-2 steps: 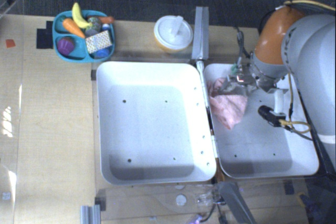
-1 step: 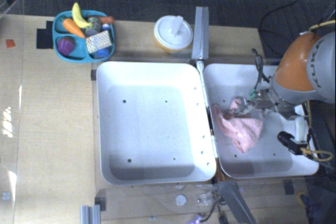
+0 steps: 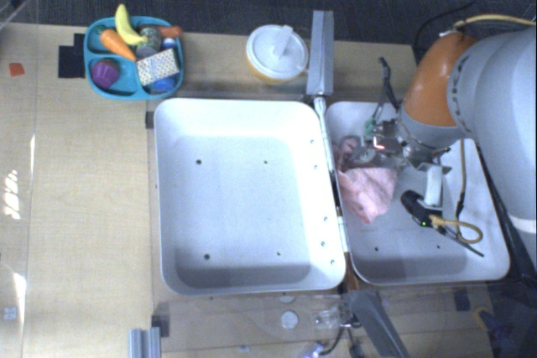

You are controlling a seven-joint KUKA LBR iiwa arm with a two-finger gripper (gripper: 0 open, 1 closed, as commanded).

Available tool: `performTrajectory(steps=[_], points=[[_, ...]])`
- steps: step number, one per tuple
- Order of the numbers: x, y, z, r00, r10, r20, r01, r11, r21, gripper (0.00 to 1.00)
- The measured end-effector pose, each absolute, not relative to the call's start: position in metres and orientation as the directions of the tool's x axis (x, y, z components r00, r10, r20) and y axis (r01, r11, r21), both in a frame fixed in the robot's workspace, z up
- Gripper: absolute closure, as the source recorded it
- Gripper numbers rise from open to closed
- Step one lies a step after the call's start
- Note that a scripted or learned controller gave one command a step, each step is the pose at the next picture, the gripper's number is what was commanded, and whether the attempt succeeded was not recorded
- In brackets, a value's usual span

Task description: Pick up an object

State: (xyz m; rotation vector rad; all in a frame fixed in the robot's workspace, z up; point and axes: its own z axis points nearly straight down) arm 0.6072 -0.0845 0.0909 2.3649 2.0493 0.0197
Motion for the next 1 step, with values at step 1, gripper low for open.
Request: performTrajectory(steps=[1], points=[[0.6729, -0.1225, 0.0895, 0.007, 1.0, -0.001, 1.0, -0.007, 0.013, 0.0]])
